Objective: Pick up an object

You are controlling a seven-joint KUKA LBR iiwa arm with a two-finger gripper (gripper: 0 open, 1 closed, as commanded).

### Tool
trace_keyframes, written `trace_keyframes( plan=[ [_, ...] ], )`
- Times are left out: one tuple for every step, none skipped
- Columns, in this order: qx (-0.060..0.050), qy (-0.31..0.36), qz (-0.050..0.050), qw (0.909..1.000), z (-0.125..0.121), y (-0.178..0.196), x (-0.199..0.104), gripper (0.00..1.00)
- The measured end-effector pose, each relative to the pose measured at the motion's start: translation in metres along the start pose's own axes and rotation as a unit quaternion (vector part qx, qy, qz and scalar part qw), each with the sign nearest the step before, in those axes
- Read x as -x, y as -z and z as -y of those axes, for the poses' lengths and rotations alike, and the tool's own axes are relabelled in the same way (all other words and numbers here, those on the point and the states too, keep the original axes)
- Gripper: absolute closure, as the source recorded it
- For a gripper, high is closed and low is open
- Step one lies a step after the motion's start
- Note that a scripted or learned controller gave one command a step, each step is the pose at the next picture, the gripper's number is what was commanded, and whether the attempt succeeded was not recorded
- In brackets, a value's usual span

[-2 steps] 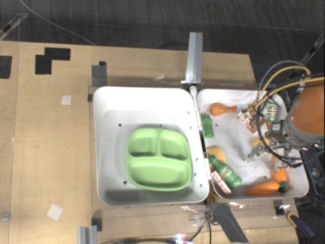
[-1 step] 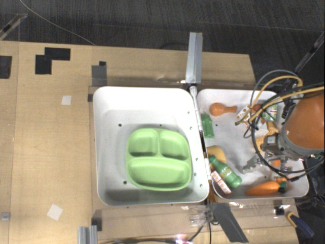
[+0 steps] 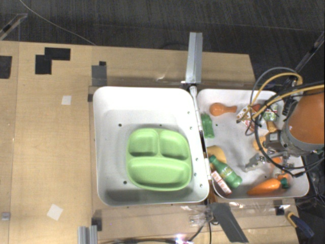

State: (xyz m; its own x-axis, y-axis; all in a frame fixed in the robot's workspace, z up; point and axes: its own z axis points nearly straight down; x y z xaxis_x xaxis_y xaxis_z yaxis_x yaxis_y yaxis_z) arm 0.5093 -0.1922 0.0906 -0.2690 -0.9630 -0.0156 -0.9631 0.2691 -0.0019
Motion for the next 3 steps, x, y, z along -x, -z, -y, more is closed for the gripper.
trace_keyframes(
  plan=[
    [-0.01,0.135,-0.008,0.9908,-0.019,0.001,0.013,0.0],
    [-0.006,0.033,-0.005,0.9994,0.078,-0.002,0.047,0.0],
    [-0.007,0.056,-0.003,0.9984,0.031,0.0,0.002,0.0]
  ],
)
